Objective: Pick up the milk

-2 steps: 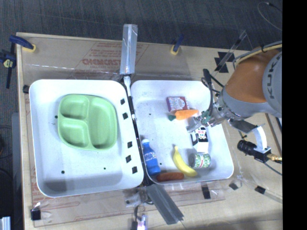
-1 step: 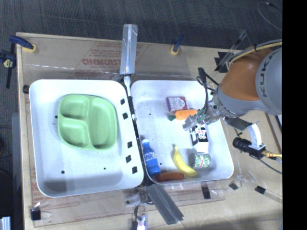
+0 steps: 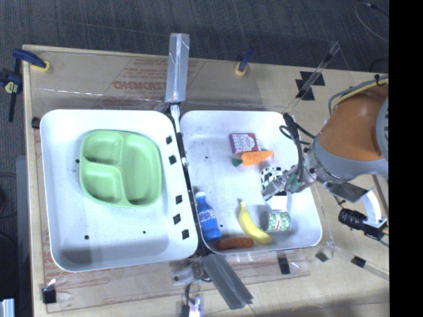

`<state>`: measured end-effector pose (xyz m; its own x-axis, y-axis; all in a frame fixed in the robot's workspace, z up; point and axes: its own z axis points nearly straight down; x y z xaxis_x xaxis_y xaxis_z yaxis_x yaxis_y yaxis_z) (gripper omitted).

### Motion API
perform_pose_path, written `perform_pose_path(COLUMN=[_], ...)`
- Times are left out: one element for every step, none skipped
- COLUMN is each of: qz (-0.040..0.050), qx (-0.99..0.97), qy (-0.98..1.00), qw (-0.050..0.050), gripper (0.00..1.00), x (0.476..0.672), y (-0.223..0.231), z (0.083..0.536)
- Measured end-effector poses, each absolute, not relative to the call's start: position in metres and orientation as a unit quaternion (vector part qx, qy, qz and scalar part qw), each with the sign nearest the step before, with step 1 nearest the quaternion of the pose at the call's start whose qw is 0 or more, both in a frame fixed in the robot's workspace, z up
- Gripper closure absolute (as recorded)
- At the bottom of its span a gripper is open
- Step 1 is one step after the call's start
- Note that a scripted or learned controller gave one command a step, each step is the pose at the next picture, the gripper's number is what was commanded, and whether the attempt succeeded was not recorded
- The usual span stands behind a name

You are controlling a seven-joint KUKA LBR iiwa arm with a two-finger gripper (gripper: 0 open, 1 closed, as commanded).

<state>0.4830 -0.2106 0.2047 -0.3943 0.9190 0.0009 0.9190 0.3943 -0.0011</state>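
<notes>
Overhead, a wooden bench (image 3: pixel 218 78) carries two shallow white bins side by side. The left bin (image 3: pixel 59 230) holds a green divided plate (image 3: pixel 121 167). The right bin (image 3: pixel 291 127) holds the smaller items. A grey arm with an orange band (image 3: pixel 353 134) reaches in from the right, and its gripper (image 3: pixel 277 187) sits low over the right side of that bin. Whether it is wide, narrow or holding anything cannot be told. Just at its tip lies the milk (image 3: pixel 269 175), a small carton with black and white cow patches, partly hidden by the gripper. Above it are a dark red box (image 3: pixel 243 141) and an orange carrot (image 3: pixel 256 156). Below it are a yellow banana (image 3: pixel 250 222) and a green-labelled can (image 3: pixel 278 221). A blue bottle (image 3: pixel 207 215) lies along the left wall, and a brown sausage (image 3: pixel 234 243) lies at the near edge. The step in hand looks like the approach or grasp at the milk. Next, the gripper would need to close squarely on the carton and lift straight up, clear of the carrot and can nearby.
</notes>
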Motion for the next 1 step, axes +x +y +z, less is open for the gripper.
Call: perform_pose_path(qz=[0.0006], qx=[-0.587], qy=[-0.809], qw=[0.002], gripper=[1.0], x=[0.477], y=[-0.1533], z=[0.2053])
